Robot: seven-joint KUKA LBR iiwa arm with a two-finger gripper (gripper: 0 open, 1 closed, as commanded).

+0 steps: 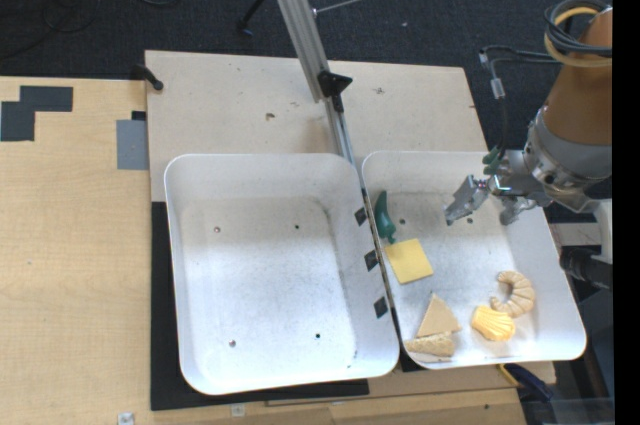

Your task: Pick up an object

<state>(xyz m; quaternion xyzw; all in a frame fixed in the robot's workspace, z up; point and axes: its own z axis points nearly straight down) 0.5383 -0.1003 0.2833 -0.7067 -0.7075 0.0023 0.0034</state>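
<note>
Claw (490, 206) open, empty — above right bin (470, 163), well apart from yellow square (409, 262)

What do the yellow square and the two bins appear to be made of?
Yellow square: probably foam or soft plastic, matte; it looks flat, with an even colour and no shine. Bins: probably moulded plastic, smooth white with rounded corners and a thin rim, with dark specks on the floor.

The counter (250, 103), a pale board with a few dark specks, carried two shallow white bins side by side, touching. The left bin (200, 353) sat on a black mat (160, 313); the right bin (470, 168) lay just beside it, across a slanting aluminium rail (300, 23).
</note>
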